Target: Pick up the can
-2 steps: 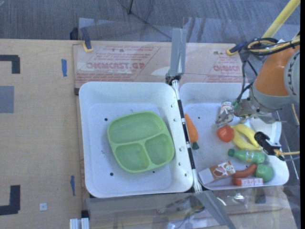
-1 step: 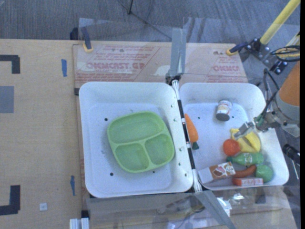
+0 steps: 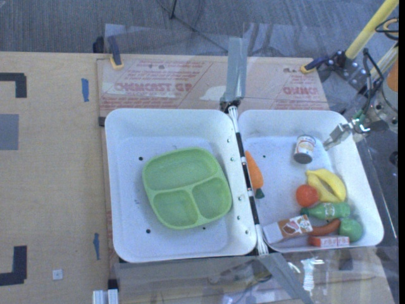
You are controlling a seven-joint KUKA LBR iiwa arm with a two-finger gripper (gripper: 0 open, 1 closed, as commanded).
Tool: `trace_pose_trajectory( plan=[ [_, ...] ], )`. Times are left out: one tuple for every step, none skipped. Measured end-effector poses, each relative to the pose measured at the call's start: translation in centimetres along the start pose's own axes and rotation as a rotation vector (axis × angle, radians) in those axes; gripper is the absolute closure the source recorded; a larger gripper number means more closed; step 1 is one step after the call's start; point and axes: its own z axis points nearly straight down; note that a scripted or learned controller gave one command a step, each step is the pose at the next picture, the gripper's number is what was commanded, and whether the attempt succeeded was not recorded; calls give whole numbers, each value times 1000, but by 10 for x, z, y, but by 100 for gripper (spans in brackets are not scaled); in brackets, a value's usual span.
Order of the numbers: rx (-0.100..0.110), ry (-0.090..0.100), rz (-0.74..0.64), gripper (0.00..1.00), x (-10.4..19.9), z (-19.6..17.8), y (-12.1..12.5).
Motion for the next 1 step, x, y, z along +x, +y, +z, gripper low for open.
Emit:
trace_pose_trajectory(
  plan=[
    [1, 3, -221, 0, 1, 77, 2]
  ],
)
